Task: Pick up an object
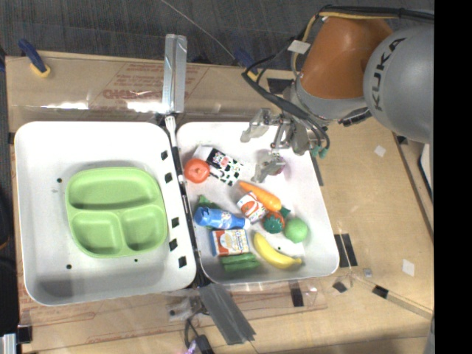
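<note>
My gripper [267,153] hangs over the far part of the right bin [317,198], its fingers open with nothing between them. Just left of it lies a black-and-white carton [223,166], with a red tomato [196,170] beside that. Toward the near side lie an orange carrot [259,195], a small white and red bottle [251,208], a blue bottle [217,217], an orange juice box [230,240], a yellow banana [275,251], a green lime [296,230] and a dark green item [239,263].
The left bin [44,146] holds a green divided plate [116,211]. A metal post [175,72] stands behind the divider between the bins. The arm's orange band [339,50] and cables sit above the right bin's far edge.
</note>
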Available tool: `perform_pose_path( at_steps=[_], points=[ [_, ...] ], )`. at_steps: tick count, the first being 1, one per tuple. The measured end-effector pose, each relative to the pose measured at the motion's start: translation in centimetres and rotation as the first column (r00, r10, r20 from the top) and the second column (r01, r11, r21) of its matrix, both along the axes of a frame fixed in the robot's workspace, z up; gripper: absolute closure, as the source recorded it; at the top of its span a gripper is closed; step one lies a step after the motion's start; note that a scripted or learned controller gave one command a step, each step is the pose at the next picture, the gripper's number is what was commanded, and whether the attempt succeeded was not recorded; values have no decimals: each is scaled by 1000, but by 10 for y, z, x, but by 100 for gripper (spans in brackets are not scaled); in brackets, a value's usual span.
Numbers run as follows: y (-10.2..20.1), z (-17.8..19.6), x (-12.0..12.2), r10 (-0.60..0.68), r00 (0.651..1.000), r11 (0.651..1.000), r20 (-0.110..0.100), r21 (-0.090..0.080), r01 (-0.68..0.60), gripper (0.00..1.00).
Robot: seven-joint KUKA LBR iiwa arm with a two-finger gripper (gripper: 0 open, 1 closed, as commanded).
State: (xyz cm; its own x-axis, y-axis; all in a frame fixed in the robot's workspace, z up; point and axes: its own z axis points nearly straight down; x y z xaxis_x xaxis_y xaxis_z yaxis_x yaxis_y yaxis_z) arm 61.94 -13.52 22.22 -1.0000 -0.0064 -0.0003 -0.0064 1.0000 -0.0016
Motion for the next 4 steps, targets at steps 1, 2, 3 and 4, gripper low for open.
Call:
perform_pose_path(
  at_steps=[1, 2, 3, 4],
  points=[
    [-9, -130, -48, 111, 994, 994, 0, 2, -111, 0],
    [-36, -130, -70, 140, 990, 990, 0, 1, -140, 0],
    [-30, -130, -61, 111, 994, 994, 3, 1, -111, 0],
    [-28, -117, -58, 118, 993, 993, 9, 0, -118, 100]
  ],
)
